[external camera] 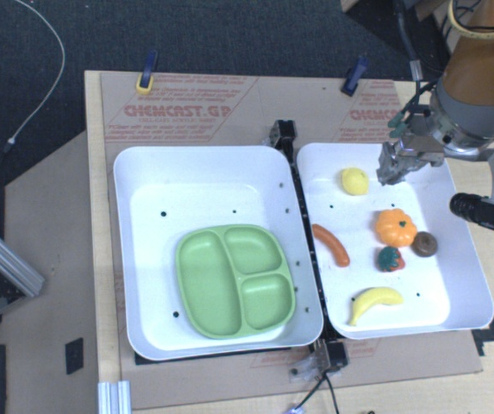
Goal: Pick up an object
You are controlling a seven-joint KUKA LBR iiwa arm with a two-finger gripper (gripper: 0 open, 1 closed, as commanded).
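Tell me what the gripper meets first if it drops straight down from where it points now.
Probably the bare floor of the right bin, just right of the lemon; depth is hard to judge here.

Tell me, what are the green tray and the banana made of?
The green divided tray looks like molded plastic: one even matte color, rounded compartment ridges. The banana seems a plastic toy, uniformly yellow and smooth, though foam or rubber can't be ruled out.

- Light green plastic plate with three compartments (234, 280), lying in the left shallow white bin (143, 197).
- Brown cardboard sheet with red lettering (186, 109) under both bins.
- Yellow-and-blue clamp (146, 73) and dark blue clamp (354, 76) on the sheet's far edge.
- White cable (44, 24) on dark carpet (229, 15).
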